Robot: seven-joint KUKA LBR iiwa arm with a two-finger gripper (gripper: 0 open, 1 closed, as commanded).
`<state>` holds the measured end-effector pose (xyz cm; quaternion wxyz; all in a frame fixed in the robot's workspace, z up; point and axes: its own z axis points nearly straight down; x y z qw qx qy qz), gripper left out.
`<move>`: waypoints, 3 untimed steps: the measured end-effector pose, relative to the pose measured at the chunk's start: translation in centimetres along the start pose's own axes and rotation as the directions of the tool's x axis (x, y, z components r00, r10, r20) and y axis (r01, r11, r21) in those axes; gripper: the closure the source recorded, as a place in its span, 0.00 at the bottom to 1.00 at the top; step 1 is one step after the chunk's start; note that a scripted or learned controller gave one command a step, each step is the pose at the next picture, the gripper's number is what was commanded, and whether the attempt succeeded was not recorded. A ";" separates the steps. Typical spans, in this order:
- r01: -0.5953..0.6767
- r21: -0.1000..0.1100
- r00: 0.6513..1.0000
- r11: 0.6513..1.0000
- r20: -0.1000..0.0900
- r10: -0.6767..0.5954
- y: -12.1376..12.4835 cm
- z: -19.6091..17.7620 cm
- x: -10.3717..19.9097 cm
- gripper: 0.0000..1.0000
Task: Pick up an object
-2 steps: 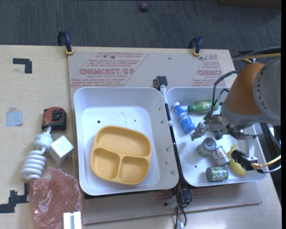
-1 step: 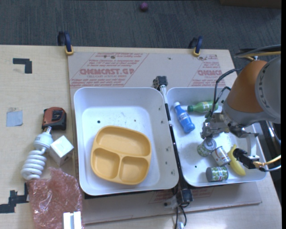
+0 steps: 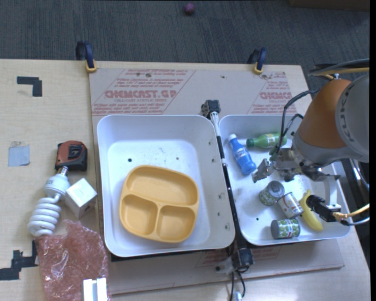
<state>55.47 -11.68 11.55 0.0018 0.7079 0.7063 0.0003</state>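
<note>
"CHEMCAST" is printed in red on the board (image 3: 144,91) at 12 o'clock behind the bins. My claw (image 3: 265,169) hangs over the right bin (image 3: 247,226); I cannot tell whether it is parted or clenched. Just at its 10 o'clock lies a blue bottle (image 3: 241,154), long axis running 11 to 5. Can labels (image 3: 286,228) are too small to read. My arm hides part of the green bottle (image 3: 262,140).

- We see dark grey carpet (image 3: 176,26) beyond the bench, with a small purple ball (image 3: 188,8) lying on it.
- We see a pale wooden benchtop (image 3: 41,126) carrying a brown board (image 3: 147,88), clamped at its far corners.
</note>
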 end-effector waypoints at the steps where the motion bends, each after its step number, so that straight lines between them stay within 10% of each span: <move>1: 0.006 -0.023 1.000 1.000 0.006 -0.006 -4.7 1.9 0.8 0.00; 2: 0.005 -0.026 1.000 1.000 0.007 -0.004 -4.6 0.9 0.7 1.00; 3: 0.003 0.001 1.000 1.000 -0.001 -0.003 -7.2 -6.3 1.7 1.00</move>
